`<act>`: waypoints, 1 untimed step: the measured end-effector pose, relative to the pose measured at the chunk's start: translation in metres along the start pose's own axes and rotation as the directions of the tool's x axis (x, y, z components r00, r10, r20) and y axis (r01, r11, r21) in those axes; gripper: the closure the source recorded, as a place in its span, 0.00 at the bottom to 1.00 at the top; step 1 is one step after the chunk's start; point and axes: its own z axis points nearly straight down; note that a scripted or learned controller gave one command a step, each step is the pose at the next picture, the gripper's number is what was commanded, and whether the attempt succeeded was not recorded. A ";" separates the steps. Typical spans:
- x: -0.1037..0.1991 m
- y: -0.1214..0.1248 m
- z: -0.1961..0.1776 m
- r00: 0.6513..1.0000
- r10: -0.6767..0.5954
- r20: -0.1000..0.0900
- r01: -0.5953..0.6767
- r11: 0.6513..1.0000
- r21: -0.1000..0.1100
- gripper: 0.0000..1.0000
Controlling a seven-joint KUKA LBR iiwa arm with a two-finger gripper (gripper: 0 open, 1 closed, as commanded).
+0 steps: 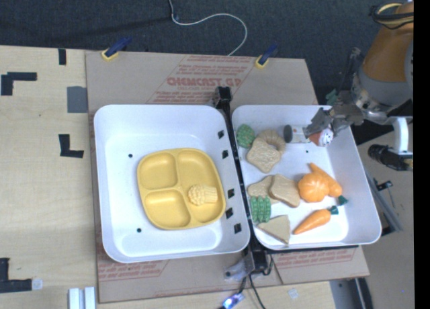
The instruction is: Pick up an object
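Gripper point(321, 130): over right bin's point(356, 187) far edge; open or closed, cannot tell.
Tray point(180, 188): left bin point(117, 166), holds corn point(203, 195).
Carrot point(312, 220): right bin.

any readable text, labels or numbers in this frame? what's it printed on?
Red print on the cardboard sheet under the bins, seen upside down: too blurred to read.
Fainter red print on the cardboard's front edge: also unreadable.
I can make out no text on the bins, yellow tray or toy food.
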 end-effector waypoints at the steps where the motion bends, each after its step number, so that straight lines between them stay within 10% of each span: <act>1: 0.048 -0.030 0.009 1.000 -0.001 0.000 0.001 1.000 0.001 1.00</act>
